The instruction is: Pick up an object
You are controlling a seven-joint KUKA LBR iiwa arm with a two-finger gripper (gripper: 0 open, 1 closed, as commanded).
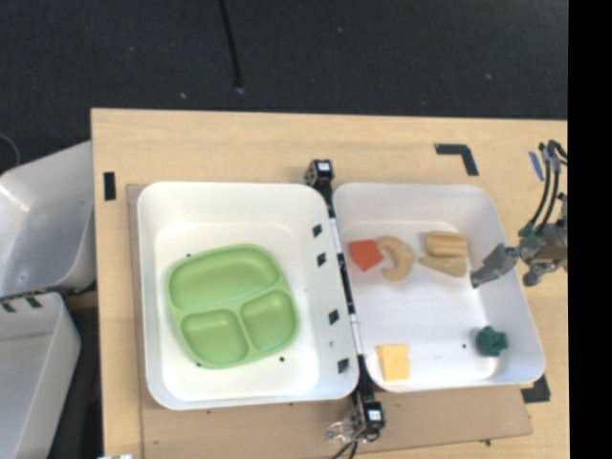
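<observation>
Pale wood desk [239,146] carries two white bins side by side. My left bin [153,256] holds a green divided tray [232,304]. My right bin [507,285] holds the pickable things: a tan bread-like piece [446,252] and a curled beige piece [397,256] near the far side, a red block [364,254] touching that curl, a yellow block [394,361] at the near wall, a small dark green lump [491,341]. My gripper [497,264] reaches over the right rim, beside the bread-like piece; grasp state I cannot tell.
</observation>
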